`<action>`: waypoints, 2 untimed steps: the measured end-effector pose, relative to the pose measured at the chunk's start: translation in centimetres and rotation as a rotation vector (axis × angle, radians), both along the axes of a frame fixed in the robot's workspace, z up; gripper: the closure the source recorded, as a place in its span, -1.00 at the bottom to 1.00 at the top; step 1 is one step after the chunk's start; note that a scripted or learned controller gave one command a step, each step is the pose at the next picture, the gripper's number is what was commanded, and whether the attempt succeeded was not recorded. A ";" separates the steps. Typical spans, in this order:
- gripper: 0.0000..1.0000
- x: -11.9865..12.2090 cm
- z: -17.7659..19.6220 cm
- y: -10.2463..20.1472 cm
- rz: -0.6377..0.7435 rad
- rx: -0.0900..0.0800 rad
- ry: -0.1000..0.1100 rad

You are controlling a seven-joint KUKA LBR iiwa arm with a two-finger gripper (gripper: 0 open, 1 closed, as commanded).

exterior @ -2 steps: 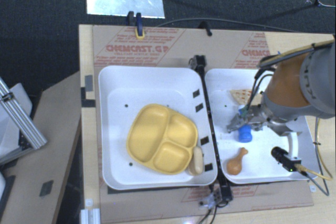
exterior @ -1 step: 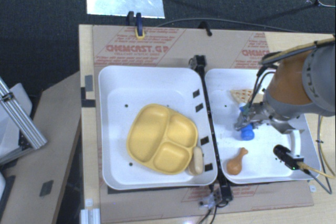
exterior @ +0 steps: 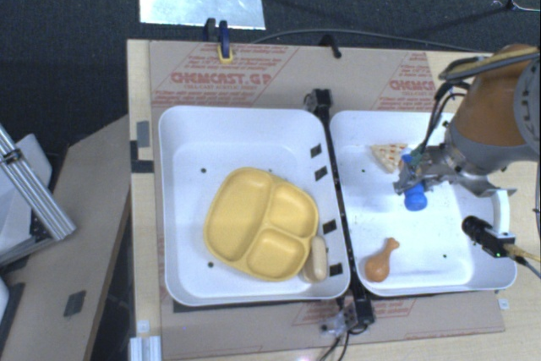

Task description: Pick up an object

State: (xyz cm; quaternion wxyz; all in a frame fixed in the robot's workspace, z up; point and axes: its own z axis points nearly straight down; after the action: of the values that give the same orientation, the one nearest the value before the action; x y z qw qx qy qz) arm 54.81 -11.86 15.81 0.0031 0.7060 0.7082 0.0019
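The counter (exterior: 279, 63) carries two white bins. The left bin (exterior: 182, 182) holds a yellow divided plate (exterior: 258, 220). In the right bin (exterior: 439, 270), the jaws (exterior: 412, 182) are grasping a blue object (exterior: 415, 199) near centre; a chicken drumstick (exterior: 380, 259) lies at seven o'clock.

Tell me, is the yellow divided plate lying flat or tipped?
Flat. The yellow divided plate lies in the left bin, three compartments facing up, a beige piece touching its rim.

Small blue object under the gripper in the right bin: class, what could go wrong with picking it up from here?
The small blue object is largely covered by the gripper, so a hold is unconfirmed; it may slip. The tan triangular wedge lies close by and could get knocked.
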 end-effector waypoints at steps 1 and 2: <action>1.00 0.2 6.4 -0.3 0.001 0.000 0.000; 1.00 0.3 9.5 -0.3 0.001 0.001 0.002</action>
State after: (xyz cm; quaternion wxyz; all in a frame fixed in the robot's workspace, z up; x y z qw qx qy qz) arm 55.10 -12.17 25.26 0.0020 0.7056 0.7086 0.0013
